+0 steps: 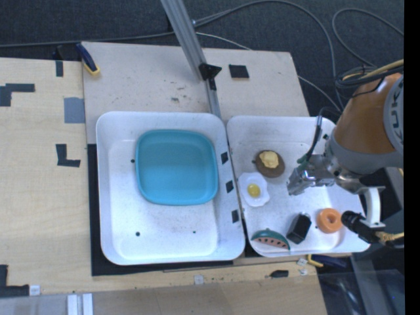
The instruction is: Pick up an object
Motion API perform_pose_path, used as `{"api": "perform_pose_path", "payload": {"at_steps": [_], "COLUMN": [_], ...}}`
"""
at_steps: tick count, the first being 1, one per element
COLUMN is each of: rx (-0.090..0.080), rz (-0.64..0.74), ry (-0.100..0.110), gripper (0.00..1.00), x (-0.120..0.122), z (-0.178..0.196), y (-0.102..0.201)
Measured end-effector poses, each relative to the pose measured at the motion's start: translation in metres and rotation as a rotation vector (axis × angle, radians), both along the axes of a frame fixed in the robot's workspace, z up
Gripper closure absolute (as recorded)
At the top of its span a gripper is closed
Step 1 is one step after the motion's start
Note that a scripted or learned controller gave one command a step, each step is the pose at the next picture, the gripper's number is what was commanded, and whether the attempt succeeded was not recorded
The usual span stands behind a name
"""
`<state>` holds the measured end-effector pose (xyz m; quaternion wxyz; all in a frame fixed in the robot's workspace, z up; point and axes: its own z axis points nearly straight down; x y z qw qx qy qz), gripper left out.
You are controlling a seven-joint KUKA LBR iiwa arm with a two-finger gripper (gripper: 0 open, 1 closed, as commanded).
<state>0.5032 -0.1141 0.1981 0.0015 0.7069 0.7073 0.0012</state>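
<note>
Two shallow white bins sit side by side on the bench (39, 176). The left bin (118, 241) holds a square turquoise plate (176, 167), lying flat toward its upper half. The right bin (275, 133) holds five small things: a brown round piece with a yellowish top (269, 163) near the middle, a fried-egg toy (254, 190) just below it by the bin's left wall, a watermelon slice (270, 240) at the lower edge, a small black block (299, 228) just beside the slice, and an orange ring-shaped piece (329, 220) toward the lower right corner. The end effector (300, 181) hangs over the right bin's middle, between the brown piece and the orange piece, with nothing visibly between its fingers; whether they are apart or together cannot be told.
</note>
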Motion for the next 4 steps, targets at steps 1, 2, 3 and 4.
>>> {"api": "perform_pose_path", "payload": {"at_steps": [1,2,3,4], "rx": [0.001,0.001,0.001,0.001], "rz": [0.004,0.003,0.004,0.004], "ry": [0.004,0.004,0.004,0.005], "gripper": [1.0,1.0,1.0,1.0], "x": [0.014,0.033,0.062,0.089], "z": [0.004,0.015,0.025,0.016], "y": [0.047,0.088,0.139,0.188]}}
